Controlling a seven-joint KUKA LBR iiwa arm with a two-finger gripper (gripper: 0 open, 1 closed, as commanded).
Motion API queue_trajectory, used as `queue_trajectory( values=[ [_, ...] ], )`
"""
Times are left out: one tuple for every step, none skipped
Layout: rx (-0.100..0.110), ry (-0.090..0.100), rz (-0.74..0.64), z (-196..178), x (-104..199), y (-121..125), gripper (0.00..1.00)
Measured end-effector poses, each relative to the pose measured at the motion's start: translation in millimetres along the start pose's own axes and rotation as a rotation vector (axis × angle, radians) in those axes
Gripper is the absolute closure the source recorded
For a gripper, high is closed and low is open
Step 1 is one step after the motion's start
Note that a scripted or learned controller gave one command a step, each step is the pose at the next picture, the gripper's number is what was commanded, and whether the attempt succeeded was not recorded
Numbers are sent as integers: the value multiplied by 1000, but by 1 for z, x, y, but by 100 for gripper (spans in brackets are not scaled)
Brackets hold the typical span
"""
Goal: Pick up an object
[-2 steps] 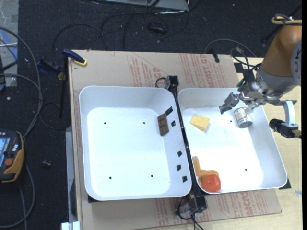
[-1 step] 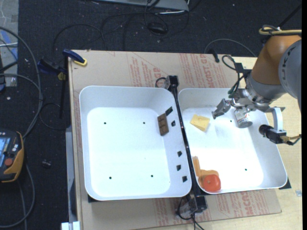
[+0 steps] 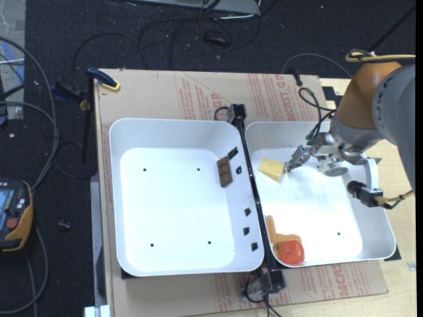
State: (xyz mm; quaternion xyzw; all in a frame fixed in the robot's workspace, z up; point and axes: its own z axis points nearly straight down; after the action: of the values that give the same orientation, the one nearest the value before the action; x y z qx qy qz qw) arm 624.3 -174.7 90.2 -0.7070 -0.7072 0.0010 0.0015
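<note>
Camera view, looking down at a slant on both bins, has the arm [image 3: 380, 104] reaching in from the right and bent low over the right bin [image 3: 344, 210]. Its gripper [image 3: 292, 164] points leftward, tips just beside the yellow wedge [image 3: 271, 170] that lies in the upper left part of that bin, close to the divider between the bins. Whether the tips touch the wedge cannot be told at this size, and the fingers themselves are too small and dark to judge as spread or pressed together. Nothing shows between them, so no hold can be claimed.

Other candidates sit elsewhere: a red round object [image 3: 291, 251] with an orange piece [image 3: 276, 233] beside it in the right bin's lower left corner, and a brown block [image 3: 225, 171] leaning near the right wall of the left bin [image 3: 172, 203] (all well apart from the gripper).

As a judgement, the task looks to be at the approach or reach stage: the gripper is down by the wedge, the likely target, yet the wedge rests on the bin floor. A secure grasp and a lift clear of the bin are both left to do.
</note>
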Motion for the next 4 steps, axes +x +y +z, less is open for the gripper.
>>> queue_trajectory(
  values=[
    [-5,-1,0,-13,0,1,100],
    [-7,-2,0,-71,5,-4,100],
    [-8,-2,0,-124,5,-3,100],
    [-4,0,-3,-135,54,-12,100]
  ],
)
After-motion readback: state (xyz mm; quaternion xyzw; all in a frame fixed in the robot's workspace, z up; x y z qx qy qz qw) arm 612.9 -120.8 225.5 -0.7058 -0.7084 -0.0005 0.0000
